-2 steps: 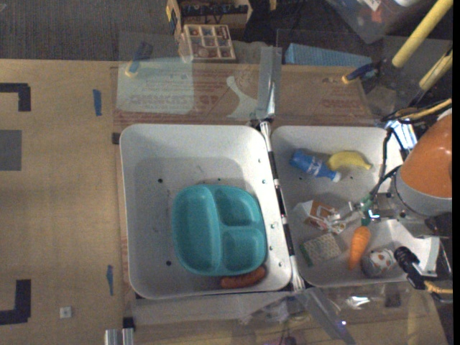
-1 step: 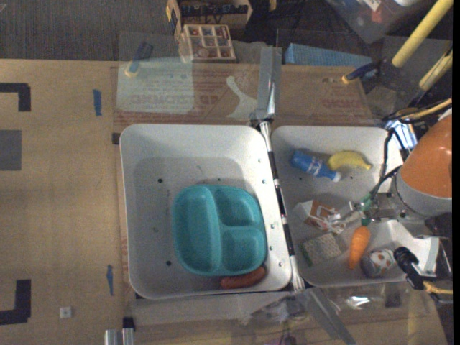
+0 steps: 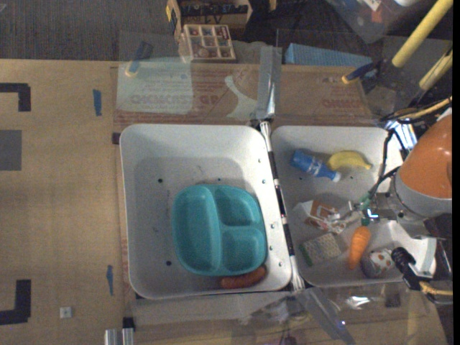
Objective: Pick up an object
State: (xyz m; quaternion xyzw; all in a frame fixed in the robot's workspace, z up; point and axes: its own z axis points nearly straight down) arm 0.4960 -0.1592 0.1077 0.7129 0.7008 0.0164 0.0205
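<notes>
Two bins; my gripper (image 3: 357, 213) low in the right one, beside the carrot (image 3: 359, 245); finger state unreadable.

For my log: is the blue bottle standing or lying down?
Lying down. The bottle shows its whole side on the right bin's floor, beside the banana.

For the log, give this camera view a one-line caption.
Arm reaching over the right bin above a carrot, banana and bottle; left bin holds a teal tray.
</notes>
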